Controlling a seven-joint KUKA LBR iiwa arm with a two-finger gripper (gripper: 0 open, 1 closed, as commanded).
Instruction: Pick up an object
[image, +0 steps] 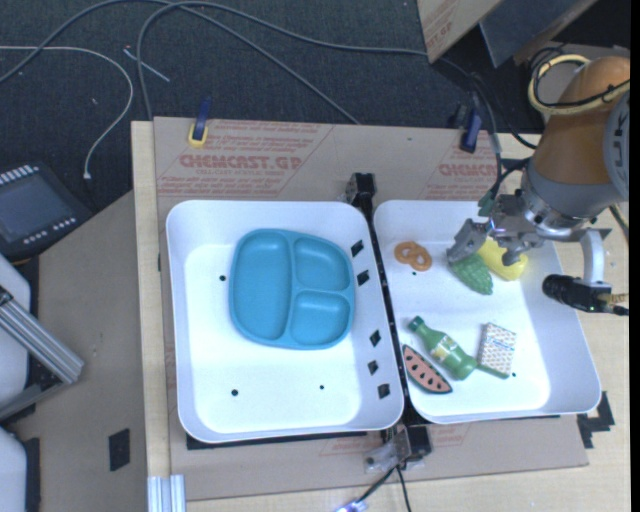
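Observation:
In the right bin (560, 385), my gripper (494, 243) hangs low at the far side, open, with its fingers spread over a yellow and green toy corn (484, 270). The corn lies on the bin floor, partly hidden under the gripper, and I cannot tell whether the fingers touch it. An orange pretzel (412, 255) sits just left of the gripper. Nearer the front lie a green bottle (445, 350), a watermelon slice (425, 370) and a small patterned packet (497, 347).
The left bin (200, 390) holds a blue divided plate (292, 288). A black divider with clips (370, 300) runs between the bins. The arm's orange and grey wrist (580, 130) stands over the right bin's far right corner. Cables cross the dark floor behind the bench.

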